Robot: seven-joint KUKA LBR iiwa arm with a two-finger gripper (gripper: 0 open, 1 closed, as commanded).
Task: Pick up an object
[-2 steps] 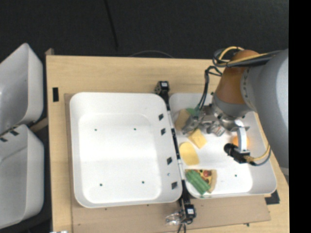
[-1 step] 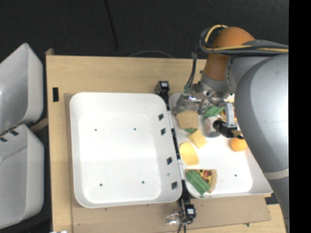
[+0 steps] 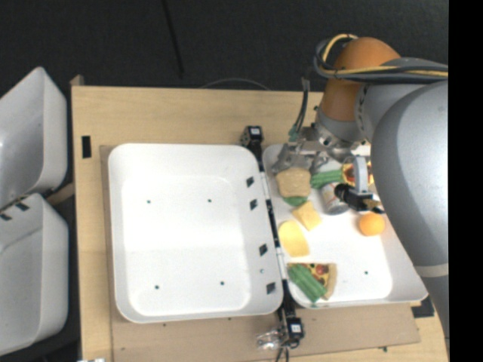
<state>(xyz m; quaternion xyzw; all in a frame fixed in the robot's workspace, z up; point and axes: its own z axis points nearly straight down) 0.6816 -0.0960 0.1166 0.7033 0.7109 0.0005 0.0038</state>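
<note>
Nearest the camera, at the front edge of the right bin [image 3: 377,289]: a pizza-slice toy [image 3: 323,272] with a green bean pod [image 3: 306,281] lying across it, both hard against the divider between the two bins, probably pushed or dropped there at random rather than arranged.

Just beyond, along the same inner edge: two yellow wedge pieces, one [image 3: 293,239] nearer and one [image 3: 307,216] a little farther in, close together but apart from the pizza.

Toward the right side of that bin: a small orange ball [image 3: 370,225], loose on the white floor, near the grey arm's bulk.

Farther back, near the far edge of the right bin: a tan bread-like piece [image 3: 293,182] with something green under its near edge, a green leafy item [image 3: 326,177] beside it, and a dark metallic can [image 3: 332,200] partly hidden. Clutter packed tight here, so a clean hold looks hard.

Directly above this cluster: the gripper [image 3: 302,157], lowered at the back of the bin, apparently aimed at the bread piece. Spread of its tips impossible to make out; nothing plainly seen between them, so no hold to claim.

Left bin [image 3: 181,232]: white floor, no part in this attempt. Likely target therefore the bread piece at the right bin's far inner corner.
</note>
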